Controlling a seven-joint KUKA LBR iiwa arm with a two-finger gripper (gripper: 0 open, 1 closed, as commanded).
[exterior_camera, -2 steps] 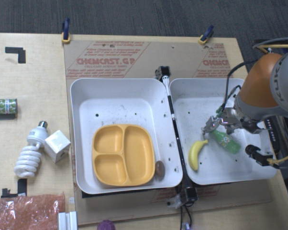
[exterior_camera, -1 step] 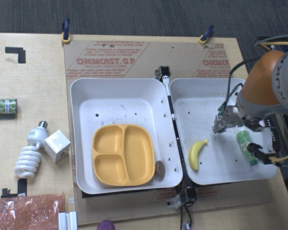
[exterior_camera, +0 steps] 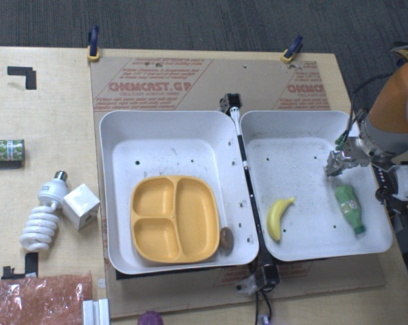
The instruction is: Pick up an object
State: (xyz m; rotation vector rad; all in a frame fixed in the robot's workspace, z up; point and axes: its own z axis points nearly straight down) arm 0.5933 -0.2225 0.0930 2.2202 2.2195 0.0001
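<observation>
In the right bin [exterior_camera: 306,131] a yellow banana [exterior_camera: 278,217] lies near the front left, and a green bottle [exterior_camera: 349,209] lies along the right side. My gripper [exterior_camera: 339,162] hangs over the right bin's far right part, just above the bottle's upper end. Nothing shows between its fingers. A yellow divided plate [exterior_camera: 175,218] rests in the left bin [exterior_camera: 123,147], with a small brown object [exterior_camera: 226,240] against its right rim.
The arm [exterior_camera: 392,110] reaches in from the right edge, with cables beside the bin. Left of the bins on the bench lie a white spiral bulb [exterior_camera: 43,215], a white cube [exterior_camera: 81,206], a small green can [exterior_camera: 9,152] and a pink bag [exterior_camera: 38,300].
</observation>
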